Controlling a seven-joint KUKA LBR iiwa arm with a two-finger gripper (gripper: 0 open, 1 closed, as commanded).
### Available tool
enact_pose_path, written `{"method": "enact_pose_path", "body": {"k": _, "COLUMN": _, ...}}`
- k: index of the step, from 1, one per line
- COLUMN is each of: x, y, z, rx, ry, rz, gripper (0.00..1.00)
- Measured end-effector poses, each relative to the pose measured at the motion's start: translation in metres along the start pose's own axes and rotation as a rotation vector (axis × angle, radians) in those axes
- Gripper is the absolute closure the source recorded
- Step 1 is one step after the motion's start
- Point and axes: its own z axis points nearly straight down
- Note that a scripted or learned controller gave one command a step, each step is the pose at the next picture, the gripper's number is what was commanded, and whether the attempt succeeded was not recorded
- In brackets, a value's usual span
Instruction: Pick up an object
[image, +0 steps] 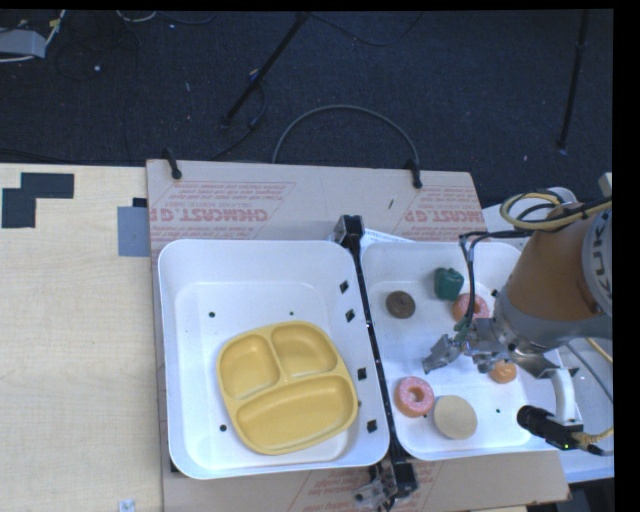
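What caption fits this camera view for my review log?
KUKA arm's gripper low in the right bin among toy foods, near a pink donut; yellow divided plate in the left bin.

Grey arm (590, 300), broad orange band, yellow cable loops, dark metal hand (450, 352)

Divided plate (288, 388) in left bin (190, 270)

1. One fixed camera hangs above my bench, looking down at a slant.
2. It stands back enough to take in both shallow white plastic bins (180, 300).
3. My grey, orange-banded arm (550, 275) enters from its right.
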Motion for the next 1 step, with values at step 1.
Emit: {"method": "enact_pose_path", "body": {"k": 1, "x": 0.0005, "y": 0.0002, "z": 0.0458, "rx": -0.007, "ry": -0.002, "rz": 0.001, "gripper": 0.0}}
